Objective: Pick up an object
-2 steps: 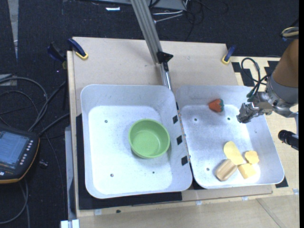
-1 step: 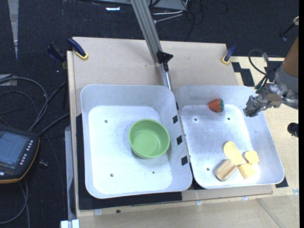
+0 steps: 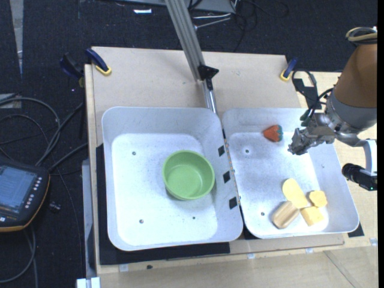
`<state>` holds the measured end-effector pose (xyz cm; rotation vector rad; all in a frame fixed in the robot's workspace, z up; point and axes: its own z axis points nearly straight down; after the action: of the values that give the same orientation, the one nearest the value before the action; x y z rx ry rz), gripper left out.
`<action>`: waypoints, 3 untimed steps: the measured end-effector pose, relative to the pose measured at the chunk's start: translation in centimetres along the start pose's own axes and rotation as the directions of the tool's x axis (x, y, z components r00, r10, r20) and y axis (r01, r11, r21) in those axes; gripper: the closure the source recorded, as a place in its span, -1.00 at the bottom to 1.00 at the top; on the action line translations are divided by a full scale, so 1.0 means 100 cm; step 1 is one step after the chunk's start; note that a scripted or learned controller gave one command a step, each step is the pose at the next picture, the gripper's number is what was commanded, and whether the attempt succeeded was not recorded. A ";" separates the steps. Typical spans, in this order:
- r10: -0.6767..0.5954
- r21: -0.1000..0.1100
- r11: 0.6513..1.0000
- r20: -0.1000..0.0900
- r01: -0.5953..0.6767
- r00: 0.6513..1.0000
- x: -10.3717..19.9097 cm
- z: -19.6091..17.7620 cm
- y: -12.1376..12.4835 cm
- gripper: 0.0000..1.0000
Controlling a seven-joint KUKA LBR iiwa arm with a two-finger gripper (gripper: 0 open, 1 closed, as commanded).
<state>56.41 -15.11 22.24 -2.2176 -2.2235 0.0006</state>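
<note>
Right of frame, over right bin (image 3: 336,161): end effector (image 3: 298,147) beside small red object (image 3: 273,132), nothing seen gripped, jaw opening unreadable. Approach step. Next: shift left over object, descend, close.

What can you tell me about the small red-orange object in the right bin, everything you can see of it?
The red-orange object is a small rounded lump, strawberry-like, with a greyish-green patch on its lower edge; its material is too small to judge. It lies on the floor of the right bin, near the far wall, apart from the yellow and tan pieces at the near side. Nothing touches it. The gripper is just to its right, with a gap between them.
</note>
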 end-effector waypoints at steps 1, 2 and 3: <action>-0.001 0.000 1.000 0.000 0.001 1.000 0.057 0.007 -0.006 1.00; -0.003 -0.001 1.000 -0.001 0.003 1.000 0.119 0.005 -0.013 1.00; -0.002 -0.002 1.000 0.000 0.002 1.000 0.173 -0.008 -0.026 1.00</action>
<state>53.78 2.17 23.05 -2.2158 -2.2269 -0.0019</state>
